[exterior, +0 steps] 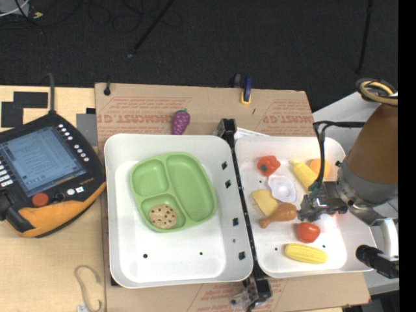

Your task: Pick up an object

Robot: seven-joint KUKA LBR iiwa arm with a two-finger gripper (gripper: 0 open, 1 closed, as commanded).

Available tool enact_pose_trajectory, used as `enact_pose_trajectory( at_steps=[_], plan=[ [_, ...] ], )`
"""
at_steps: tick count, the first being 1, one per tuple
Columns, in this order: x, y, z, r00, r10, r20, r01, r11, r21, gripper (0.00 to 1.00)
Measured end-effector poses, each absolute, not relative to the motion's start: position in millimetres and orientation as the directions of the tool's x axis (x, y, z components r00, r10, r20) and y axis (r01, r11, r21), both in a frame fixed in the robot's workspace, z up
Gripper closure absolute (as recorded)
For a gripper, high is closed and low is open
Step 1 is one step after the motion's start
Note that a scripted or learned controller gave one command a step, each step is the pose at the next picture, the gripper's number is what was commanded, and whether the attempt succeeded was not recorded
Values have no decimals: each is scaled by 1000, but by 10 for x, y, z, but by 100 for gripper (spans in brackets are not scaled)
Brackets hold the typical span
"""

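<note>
We see the grey arm's two-finger gripper point(311, 203) low in the right-hand white bin point(331, 149), right of frame centre, among plastic toy foods packed close together: a brown drumstick point(279, 214), a red tomato point(308, 231), a yellow corn cob point(305, 254), a red pepper point(267, 166). Whether it is open or closed we cannot tell, the dark tip being too small and blurred, nor do we see anything gripped. The left bin point(130, 252) holds a green divided tray point(188, 187) with a cookie point(162, 216), likely out of the way of picking.
</note>
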State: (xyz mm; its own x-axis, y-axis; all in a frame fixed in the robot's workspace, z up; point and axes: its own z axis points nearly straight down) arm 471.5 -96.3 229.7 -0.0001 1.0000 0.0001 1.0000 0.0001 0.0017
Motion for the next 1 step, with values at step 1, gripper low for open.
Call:
enact_pose_trajectory(
  at_steps=[1],
  plan=[
    [5130,-602,2202,-4,1000,1,1000,4,-2,100]
  ],
)
